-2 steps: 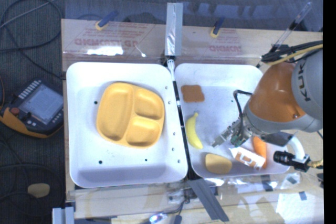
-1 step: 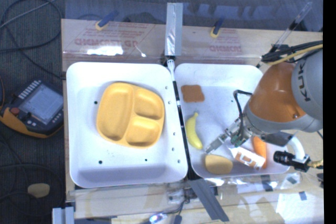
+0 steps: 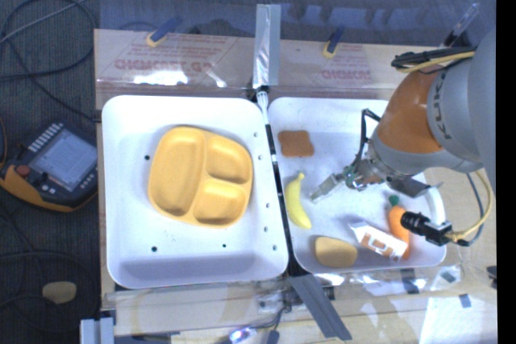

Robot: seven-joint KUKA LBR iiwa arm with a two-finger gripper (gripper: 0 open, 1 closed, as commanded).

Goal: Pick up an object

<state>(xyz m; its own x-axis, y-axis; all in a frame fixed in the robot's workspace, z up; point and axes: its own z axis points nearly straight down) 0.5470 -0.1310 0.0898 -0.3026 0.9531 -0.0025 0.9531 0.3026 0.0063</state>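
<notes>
My gripper (image 3: 332, 184) hangs low over the middle of the right bin (image 3: 347, 113), its grey fingers pointing left with nothing visible between them. A yellow banana (image 3: 297, 201) lies just left of the fingertips, apart from them. A brown cracker-like square (image 3: 296, 143) rests near the bin's back left. A tan oval bun (image 3: 334, 251) sits at the front, beside a white and orange packet (image 3: 380, 242). An orange carrot (image 3: 397, 221) lies at the right, partly under the arm.
The left bin (image 3: 129, 254) holds a yellow divided plate (image 3: 200, 175). A metal divider (image 3: 266, 44) stands between the bins at the back. A handheld controller (image 3: 48, 165) lies on the floor at left, with cables around it.
</notes>
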